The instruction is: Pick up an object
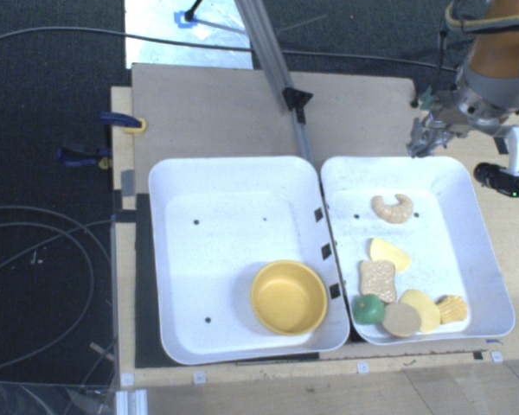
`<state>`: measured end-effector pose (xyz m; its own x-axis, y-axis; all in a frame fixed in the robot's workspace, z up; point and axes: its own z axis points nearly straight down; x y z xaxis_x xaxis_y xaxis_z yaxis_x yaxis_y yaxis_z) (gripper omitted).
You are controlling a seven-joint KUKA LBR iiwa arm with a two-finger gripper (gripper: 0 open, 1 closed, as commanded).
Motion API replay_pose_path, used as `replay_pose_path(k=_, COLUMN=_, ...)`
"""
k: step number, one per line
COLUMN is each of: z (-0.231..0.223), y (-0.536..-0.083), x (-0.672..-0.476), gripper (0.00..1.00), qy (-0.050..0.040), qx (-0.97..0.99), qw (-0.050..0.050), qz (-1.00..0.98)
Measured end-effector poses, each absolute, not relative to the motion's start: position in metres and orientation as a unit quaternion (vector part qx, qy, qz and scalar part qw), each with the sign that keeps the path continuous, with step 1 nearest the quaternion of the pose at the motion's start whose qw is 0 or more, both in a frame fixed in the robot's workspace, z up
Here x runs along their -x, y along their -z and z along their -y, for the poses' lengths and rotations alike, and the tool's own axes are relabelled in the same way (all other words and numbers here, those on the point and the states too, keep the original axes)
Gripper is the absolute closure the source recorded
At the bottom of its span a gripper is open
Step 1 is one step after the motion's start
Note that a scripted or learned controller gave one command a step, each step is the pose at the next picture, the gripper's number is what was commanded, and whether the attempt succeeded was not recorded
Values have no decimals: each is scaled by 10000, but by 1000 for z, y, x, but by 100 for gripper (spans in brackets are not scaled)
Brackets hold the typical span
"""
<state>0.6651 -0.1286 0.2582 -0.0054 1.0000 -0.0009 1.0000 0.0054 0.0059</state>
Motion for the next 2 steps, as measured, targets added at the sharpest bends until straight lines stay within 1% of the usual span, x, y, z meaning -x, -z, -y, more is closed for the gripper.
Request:
replay_pose_path(k=1, z=85, y=-254, x=-672, gripper=100, qy=-13, qx=-7038, qw=9, qz=-7104)
replay_pose_path(k=2, z=24, y=-259, x=-674, gripper=100, qy=-19, qx=-7030, qw=2, qz=-7112)
